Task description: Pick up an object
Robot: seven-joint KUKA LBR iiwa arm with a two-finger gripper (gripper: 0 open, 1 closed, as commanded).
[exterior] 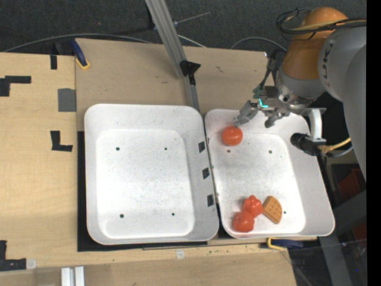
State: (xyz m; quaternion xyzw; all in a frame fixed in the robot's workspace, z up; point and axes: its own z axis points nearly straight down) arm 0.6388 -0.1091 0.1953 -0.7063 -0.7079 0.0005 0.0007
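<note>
My gripper (258, 117) hangs over the far edge of the right bin (297, 159), its two fingers spread apart with nothing between them. A round red-orange fruit (232, 136) lies just left of and below the left fingertip (244, 117), close to it but apart. Near the bin's front wall sit a small red pepper-like toy (252, 205), a red ball-shaped piece (242, 221) touching it, and an orange waffle-like cracker (272, 209) to their right.
The left bin (95, 177) lies beside the right one, their rims meeting in the middle. A slanted metal pole (172, 40) rises behind the bins. The wooden bench (36, 159) stretches to the left.
</note>
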